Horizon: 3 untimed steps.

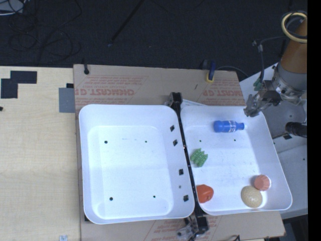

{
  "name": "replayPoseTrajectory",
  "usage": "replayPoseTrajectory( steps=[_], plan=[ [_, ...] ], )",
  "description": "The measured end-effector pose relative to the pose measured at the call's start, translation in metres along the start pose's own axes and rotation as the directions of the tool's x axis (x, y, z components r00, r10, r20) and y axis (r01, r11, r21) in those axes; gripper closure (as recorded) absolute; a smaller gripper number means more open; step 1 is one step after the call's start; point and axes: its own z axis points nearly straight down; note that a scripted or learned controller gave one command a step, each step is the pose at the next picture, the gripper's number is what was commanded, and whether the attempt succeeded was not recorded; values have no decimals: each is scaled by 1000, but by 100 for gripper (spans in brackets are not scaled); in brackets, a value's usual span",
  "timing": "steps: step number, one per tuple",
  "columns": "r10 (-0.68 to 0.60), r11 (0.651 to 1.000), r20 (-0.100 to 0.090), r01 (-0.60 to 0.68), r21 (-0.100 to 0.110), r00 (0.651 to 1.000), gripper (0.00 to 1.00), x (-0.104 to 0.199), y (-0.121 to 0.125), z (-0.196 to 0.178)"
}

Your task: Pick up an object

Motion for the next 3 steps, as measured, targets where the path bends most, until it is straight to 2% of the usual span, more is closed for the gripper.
replayPoseTrajectory(
  steps=[1, 2, 3],
  plan=[
    [0, 1000, 0, 0, 1, 1000, 0, 0, 0, 0],
    [4, 1000, -1, -4, 3, 1000, 0, -19, -1, 88],
    [3, 1000, 0, -3, -2, 1000, 100, -19, 1, 73]
  ],
)
